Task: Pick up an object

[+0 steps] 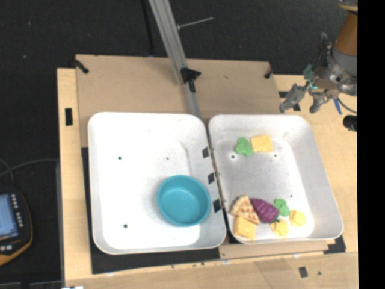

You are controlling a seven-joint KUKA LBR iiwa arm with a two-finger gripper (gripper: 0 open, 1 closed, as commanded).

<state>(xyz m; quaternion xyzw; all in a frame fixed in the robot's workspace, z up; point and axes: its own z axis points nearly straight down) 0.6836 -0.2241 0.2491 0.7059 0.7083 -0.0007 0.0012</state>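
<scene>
— Arm (344, 44)?
— Reaching in at the back right corner of the bench (71, 179). Grey wrist under the orange band, leaning down and to the left.

— Gripper (302, 103)?
— Just outside the back right corner of the right bin (289, 176), over bare bench. Fingers (289, 101) spread apart, pointing down and left. Nothing between them, nothing touched.

— Things to pick up?
— All lying in the bins, well apart from the gripper. In the left bin (132, 155), a blue bowl (182, 200), upright, near the front right corner.

— And in the right bin?
— Two groups. Toward the back edge, a green piece (243, 147) touching a yellow block (261, 143). Along the front edge, a tight heap: a waffle (242, 206) at the left, a purple piece (263, 209) beside it, a small green piece (282, 207) further right, then yellow pieces (245, 228) in front and to the right. Hard to tell which of these overlap.

— Anything else?
— A grey pole (170, 41), slanting from the back down to the gap between the bins. A brown sheet (132, 83) under the bins. A handset (9, 221) at the left, off the bench.
</scene>
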